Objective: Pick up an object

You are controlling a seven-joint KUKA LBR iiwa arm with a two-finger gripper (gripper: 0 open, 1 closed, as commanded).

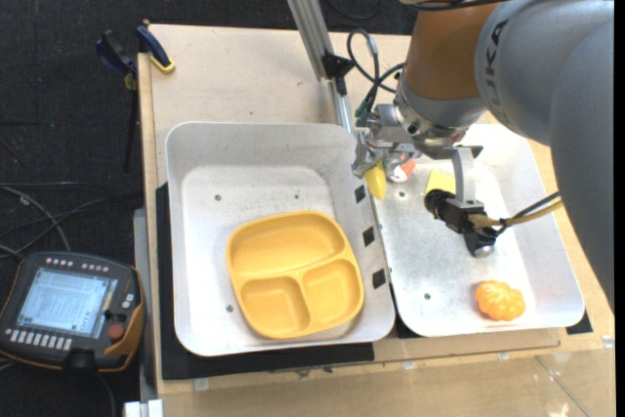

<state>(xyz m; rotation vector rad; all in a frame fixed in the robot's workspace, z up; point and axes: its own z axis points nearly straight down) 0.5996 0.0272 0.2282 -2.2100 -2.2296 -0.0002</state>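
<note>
- Here the grey arm with its orange band [459,15] hangs over the right white bin [547,210], hiding much of its upper part.
- The gripper [386,156] sits at the bin's upper-left corner; whether its jaws are parted or closed I cannot tell.
- Small yellow and red pieces [391,173] just below it are half covered, perhaps toys.
- An orange lumpy object [500,301] lies near the bin's lower-right corner.
- A yellow three-compartment plastic tray [293,273] rests in the left white bin [195,161].
</note>
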